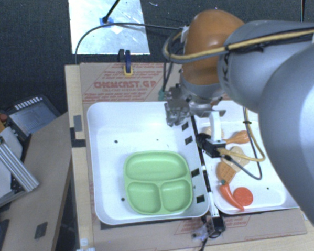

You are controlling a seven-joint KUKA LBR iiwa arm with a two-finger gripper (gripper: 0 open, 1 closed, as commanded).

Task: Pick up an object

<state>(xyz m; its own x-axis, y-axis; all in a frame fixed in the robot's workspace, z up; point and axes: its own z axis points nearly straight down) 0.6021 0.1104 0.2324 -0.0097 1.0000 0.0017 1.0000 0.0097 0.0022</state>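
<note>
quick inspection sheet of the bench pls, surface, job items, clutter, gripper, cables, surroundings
surface: two shallow white bins side by side, left bin and right bin, on a cardboard sheet with red print.
job's things: green divided plate in the left bin; orange and tan toy food pieces and a red-orange piece in the right bin.
clutter: nothing seen in the bins besides these.
grippers: gripper above the divider between the bins, nothing seen held; finger state unclear.
cables: black cable looping behind the bins; yellow cable along the arm.
surroundings: silver panel behind, aluminium rail and a dark device at left.
</note>
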